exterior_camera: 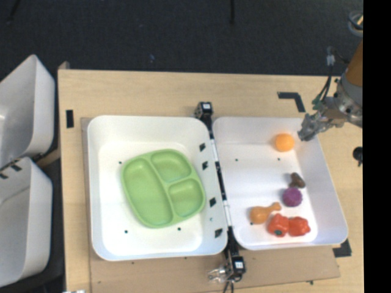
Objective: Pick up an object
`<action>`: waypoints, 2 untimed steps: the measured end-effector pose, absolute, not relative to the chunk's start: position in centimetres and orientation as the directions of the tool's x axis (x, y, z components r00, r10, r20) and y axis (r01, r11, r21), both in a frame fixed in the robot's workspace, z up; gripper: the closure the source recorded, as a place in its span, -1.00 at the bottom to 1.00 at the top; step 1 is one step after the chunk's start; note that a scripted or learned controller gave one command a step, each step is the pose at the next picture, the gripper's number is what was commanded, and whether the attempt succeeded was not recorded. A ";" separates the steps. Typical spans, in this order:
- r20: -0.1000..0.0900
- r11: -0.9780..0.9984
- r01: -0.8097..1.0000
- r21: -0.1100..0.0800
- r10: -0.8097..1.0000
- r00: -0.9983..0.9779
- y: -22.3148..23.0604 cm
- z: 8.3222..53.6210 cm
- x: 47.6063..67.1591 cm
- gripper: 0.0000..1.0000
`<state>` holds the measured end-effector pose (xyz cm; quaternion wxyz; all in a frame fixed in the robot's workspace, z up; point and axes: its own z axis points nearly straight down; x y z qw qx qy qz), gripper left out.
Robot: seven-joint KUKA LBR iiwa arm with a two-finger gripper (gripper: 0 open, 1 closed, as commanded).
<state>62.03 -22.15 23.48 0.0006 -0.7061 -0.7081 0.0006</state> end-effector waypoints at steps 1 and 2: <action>0.002 0.006 1.000 -0.006 1.000 -0.006 -16.5 22.2 62.5 1.00; 0.001 0.006 1.000 -0.005 1.000 -0.006 -11.1 21.3 63.2 1.00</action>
